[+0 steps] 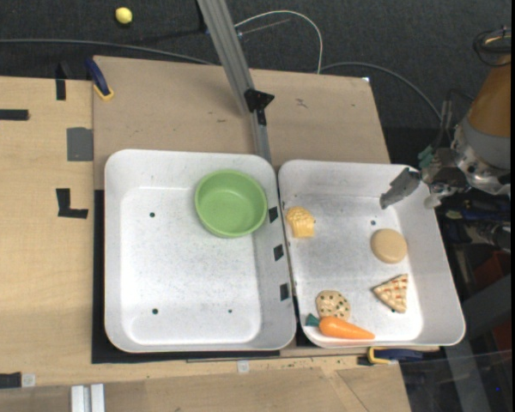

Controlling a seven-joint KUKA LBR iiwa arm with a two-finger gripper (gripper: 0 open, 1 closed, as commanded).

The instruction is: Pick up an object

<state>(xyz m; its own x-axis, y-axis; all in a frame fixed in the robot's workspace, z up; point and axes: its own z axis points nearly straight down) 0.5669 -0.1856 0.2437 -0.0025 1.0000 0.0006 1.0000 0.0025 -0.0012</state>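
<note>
A grey robot arm with an orange band is reaching in from the right edge of the frame, and its gripper (pixel 416 189) is hanging over the upper right corner of the right bin (pixel 343 175). One dark finger is pointing down and to the left; the fingers are parted and nothing is sitting between them.

Five small food items are lying in the right bin. A round tan bun (pixel 389 246) is sitting just below and left of the gripper, the nearest thing to it. A pizza slice (pixel 392 293) is resting below the bun, toward the lower right. A piece of yellow corn (pixel 300 222) is lying at the bin's left side. A speckled cookie (pixel 331 303) and an orange carrot (pixel 347 329) are lying close together along the bottom edge.

The left bin (pixel 137 256) is holding a green bowl (pixel 231 202) in its upper right area.

Both bins are sitting side by side on a pale wooden bench (pixel 34 144) marked with dark tape. A grey metal pole (pixel 227 41) is slanting down from the top. A small yellow ball (pixel 124 15) is lying on the dark floor at upper left.
</note>
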